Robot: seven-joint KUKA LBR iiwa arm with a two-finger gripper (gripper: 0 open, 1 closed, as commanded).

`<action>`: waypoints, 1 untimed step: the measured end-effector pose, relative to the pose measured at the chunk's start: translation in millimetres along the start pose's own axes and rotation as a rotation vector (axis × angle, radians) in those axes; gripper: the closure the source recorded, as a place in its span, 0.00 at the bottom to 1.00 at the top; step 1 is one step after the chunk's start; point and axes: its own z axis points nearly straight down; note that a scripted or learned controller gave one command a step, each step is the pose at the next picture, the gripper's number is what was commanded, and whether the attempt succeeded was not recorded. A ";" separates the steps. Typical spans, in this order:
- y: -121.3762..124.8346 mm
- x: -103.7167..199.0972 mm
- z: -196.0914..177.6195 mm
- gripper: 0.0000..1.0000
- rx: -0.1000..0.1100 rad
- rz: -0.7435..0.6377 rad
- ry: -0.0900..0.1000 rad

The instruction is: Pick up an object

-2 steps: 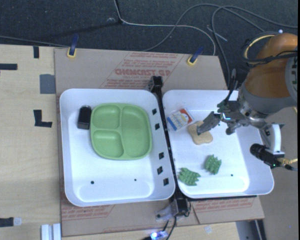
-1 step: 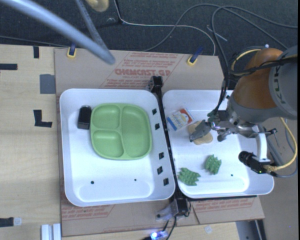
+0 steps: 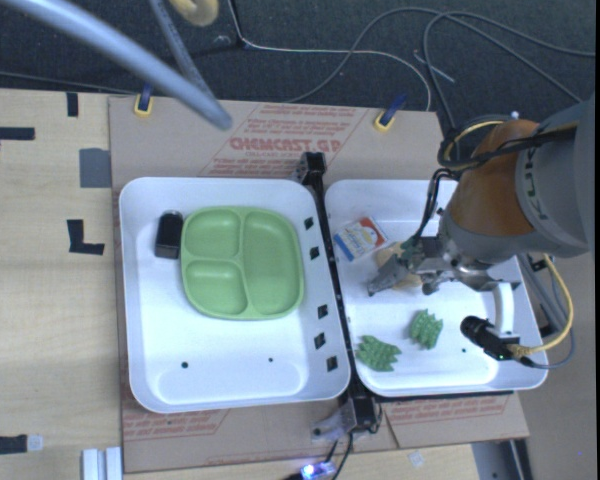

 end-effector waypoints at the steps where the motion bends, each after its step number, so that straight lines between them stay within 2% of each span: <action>1: 1.0 1.3 -12.3 1.00 -0.003 -0.002 0.002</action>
